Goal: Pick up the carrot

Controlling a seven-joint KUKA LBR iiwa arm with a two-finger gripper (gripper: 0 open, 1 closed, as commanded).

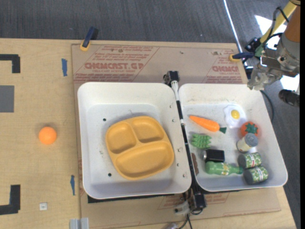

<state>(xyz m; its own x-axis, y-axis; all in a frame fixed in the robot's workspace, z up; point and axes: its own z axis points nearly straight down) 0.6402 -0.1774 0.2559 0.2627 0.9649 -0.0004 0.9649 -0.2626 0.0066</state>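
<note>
The carrot [205, 123] is orange with a small green tip and lies flat in the right bin [279, 168], near the bin's upper middle, its tip pointing right. My gripper [256, 81] hangs at the far right corner of that bin, above its rim. It is well up and to the right of the carrot, with nothing seen in it.
Around the carrot lie a toy fried egg [233, 113], a red tomato [249, 129], a green vegetable [201, 140], a black block [215, 155], a green bottle [223, 169] and cans [251, 160]. The left bin [90, 109] holds a yellow divided plate [139, 147]. An orange ball [47, 135] sits on the bench.
</note>
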